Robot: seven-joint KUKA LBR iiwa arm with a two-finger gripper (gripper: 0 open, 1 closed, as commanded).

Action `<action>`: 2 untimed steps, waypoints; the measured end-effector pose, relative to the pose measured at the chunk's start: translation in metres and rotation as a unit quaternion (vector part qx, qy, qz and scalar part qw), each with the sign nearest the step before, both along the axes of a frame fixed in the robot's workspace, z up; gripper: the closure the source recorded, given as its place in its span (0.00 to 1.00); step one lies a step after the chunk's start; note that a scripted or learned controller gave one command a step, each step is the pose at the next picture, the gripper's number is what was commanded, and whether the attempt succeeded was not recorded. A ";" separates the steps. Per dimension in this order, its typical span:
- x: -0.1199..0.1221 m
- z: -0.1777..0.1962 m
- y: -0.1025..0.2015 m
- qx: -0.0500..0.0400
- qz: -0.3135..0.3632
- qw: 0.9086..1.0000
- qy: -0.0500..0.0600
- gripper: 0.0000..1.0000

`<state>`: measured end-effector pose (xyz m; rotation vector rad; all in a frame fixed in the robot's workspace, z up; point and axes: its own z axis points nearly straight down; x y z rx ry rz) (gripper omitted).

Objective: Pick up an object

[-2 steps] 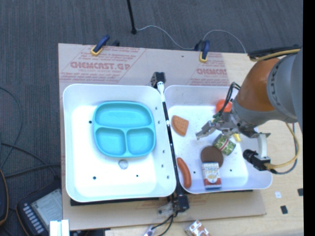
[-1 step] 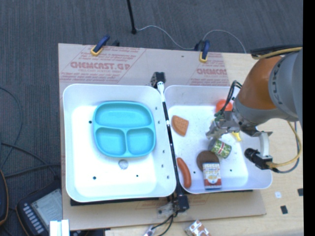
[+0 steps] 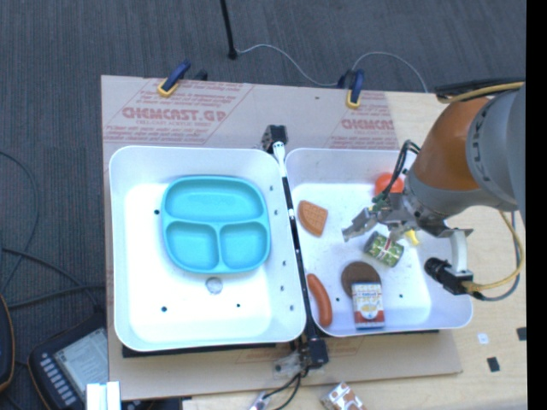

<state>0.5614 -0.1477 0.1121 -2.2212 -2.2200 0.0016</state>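
Note:
My gripper [image 3: 382, 231] hangs over the middle of the right bin [image 3: 444, 314], open, its fingers spread left and right. A small green can [image 3: 385, 250] lies just below the fingertips, apart from them as far as I can see. Around it lie a brown round cookie [image 3: 360, 272], a red box [image 3: 368, 305], a sausage [image 3: 320, 299], an orange waffle piece [image 3: 313, 218] and a red-orange object [image 3: 390, 182] partly hidden behind the wrist.
The left bin [image 3: 137, 314] holds a blue divided plate [image 3: 216, 225]. A raised divider [image 3: 292, 229] separates the two bins. The arm's orange band [image 3: 453, 148] and cables [image 3: 487, 289] cover the right bin's right side.

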 end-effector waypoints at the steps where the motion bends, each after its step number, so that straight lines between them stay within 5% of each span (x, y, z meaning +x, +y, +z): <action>1: 0.000 0.009 0.000 0.000 0.000 1.000 0.000 1.00; 2: 0.000 0.009 0.000 0.000 0.000 1.000 0.000 0.00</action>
